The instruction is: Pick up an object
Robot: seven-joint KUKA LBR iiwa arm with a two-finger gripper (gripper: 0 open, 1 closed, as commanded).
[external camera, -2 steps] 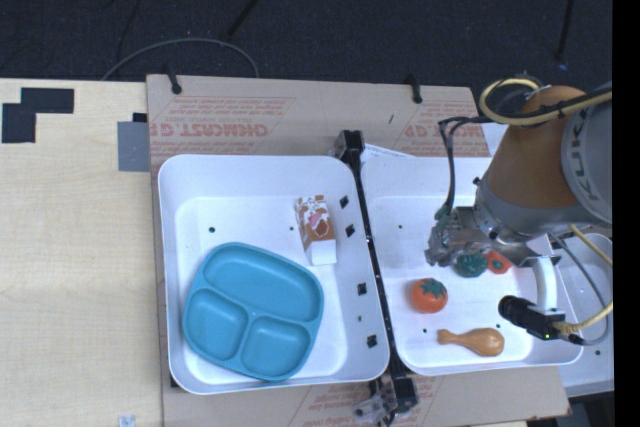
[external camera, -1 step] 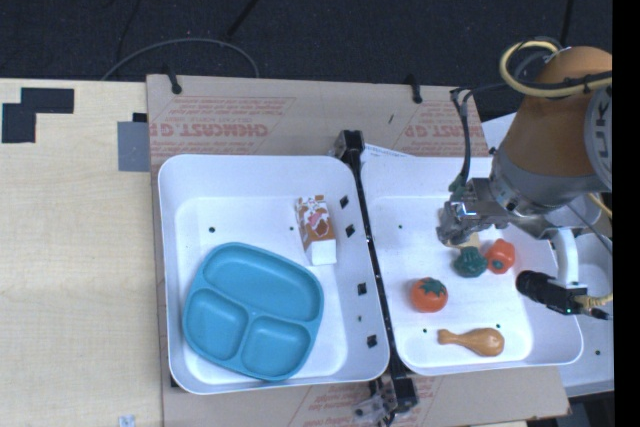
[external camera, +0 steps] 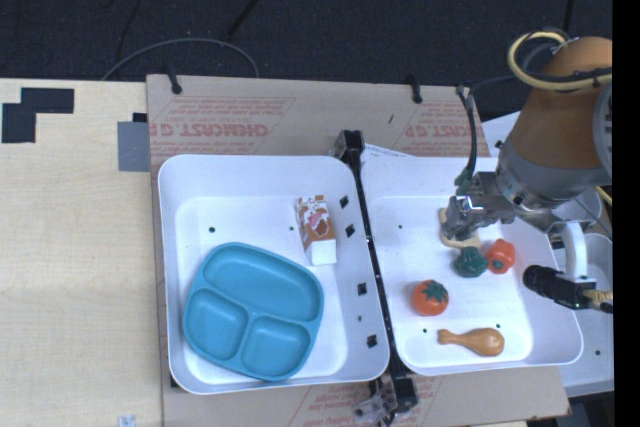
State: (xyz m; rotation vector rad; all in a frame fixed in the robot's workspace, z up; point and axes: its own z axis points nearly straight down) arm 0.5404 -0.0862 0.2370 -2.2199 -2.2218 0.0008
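Observation:
My gripper (external camera: 460,221) is low in the right bin (external camera: 560,355), near its far middle. It sits directly over a small beige object (external camera: 463,239), which it partly hides. Just in front of that lie a dark green toy (external camera: 471,263) and a red-orange pepper-like toy (external camera: 501,256), side by side. A red tomato with a green top (external camera: 430,297) rests closer to the bin's middle. A tan drumstick (external camera: 473,341) lies near the front wall. Nothing is visibly lifted.
The left bin (external camera: 175,215) holds a blue divided plate (external camera: 252,311) and a small brown-and-white carton (external camera: 317,228) near the divider (external camera: 365,255). A black part (external camera: 556,283) juts in over the right bin's right edge. The arm's orange band (external camera: 560,105) looms above the far right.

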